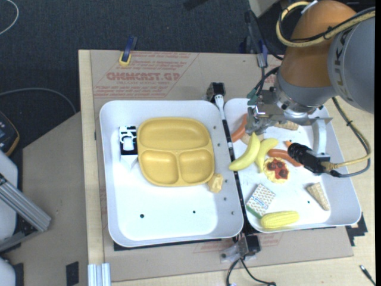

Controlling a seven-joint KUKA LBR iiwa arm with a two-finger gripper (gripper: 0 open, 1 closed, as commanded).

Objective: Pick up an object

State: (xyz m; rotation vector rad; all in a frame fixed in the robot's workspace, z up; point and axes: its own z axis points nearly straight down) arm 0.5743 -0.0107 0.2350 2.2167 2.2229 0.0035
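Observation:
My gripper (pixel 259 120) hangs low over the back left part of the right bin (pixel 345 204), under the grey wrist with the orange band. Just below it lies a yellow banana (pixel 252 152), its upper end close to the gripper. An orange carrot-like piece (pixel 239 128) sits right beside the gripper on its left. Nothing shows as lifted off the bin floor.
The right bin also holds a pizza slice (pixel 277 168), a white and green packet (pixel 261 199), a corn cob (pixel 278 220), a tan wedge (pixel 318 195) and a pale piece (pixel 290 125). The left bin (pixel 166 219) holds a yellow divided plate (pixel 175 149), a black and white block (pixel 127 140) and a yellowish lump (pixel 215 184).

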